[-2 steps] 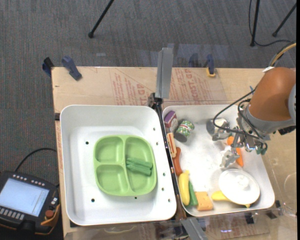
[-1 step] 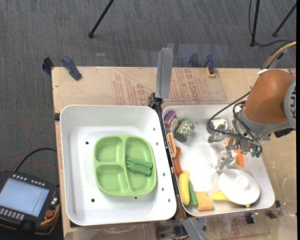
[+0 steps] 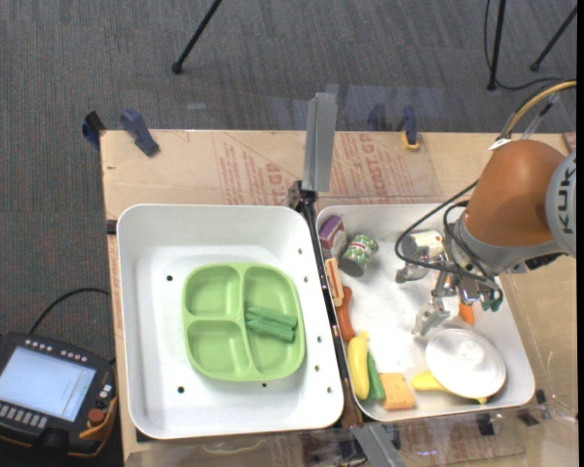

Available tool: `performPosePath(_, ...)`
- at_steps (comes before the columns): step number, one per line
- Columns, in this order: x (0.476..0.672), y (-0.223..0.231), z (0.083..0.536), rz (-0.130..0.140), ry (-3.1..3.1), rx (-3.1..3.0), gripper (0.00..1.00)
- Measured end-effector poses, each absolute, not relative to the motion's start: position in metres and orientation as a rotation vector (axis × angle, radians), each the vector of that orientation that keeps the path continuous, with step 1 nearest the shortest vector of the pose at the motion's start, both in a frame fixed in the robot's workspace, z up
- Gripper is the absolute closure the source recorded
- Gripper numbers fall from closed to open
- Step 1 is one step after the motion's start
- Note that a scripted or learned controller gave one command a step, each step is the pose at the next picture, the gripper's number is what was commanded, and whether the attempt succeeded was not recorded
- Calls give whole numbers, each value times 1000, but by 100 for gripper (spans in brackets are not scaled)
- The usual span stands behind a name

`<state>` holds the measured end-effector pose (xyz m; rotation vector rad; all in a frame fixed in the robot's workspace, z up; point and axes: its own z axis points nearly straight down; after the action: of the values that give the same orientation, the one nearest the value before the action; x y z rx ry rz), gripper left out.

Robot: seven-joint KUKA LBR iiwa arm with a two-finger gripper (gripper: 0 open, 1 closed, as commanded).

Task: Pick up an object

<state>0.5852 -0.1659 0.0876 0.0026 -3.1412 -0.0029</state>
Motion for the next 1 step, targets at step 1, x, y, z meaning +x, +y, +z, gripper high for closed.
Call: performPosePath(1, 571, -205, 88, -2, -3135, 222, 0)
